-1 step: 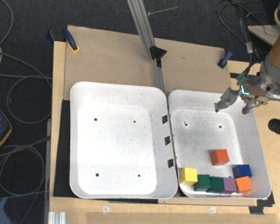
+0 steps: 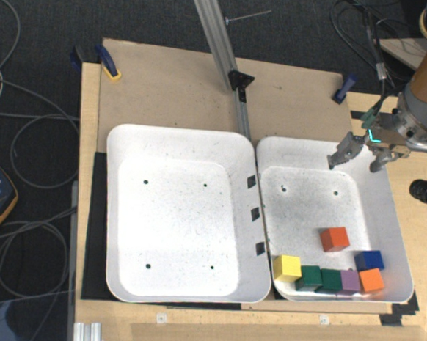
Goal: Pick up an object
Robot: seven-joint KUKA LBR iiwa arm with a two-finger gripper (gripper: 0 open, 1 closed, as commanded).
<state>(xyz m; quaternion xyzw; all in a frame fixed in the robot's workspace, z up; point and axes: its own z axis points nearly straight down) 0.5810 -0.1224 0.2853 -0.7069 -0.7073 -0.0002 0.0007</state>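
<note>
Blocks (image 2: 331, 271) lie untouched near the right bin's (image 2: 394, 217) front edge, while the hand (image 2: 360, 154) hovers released, nothing grasped.

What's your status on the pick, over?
Gripper open, holding nothing, above right bin's far edge. Blocks untouched at near edge; red block sits alone, most exposed. Nothing between gripper and red block.

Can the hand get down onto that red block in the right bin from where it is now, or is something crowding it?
Probably yes. The hand hangs open above the right bin's far edge, and the red block sits alone on the bin floor, apart from the row of blocks along the near wall.
</note>
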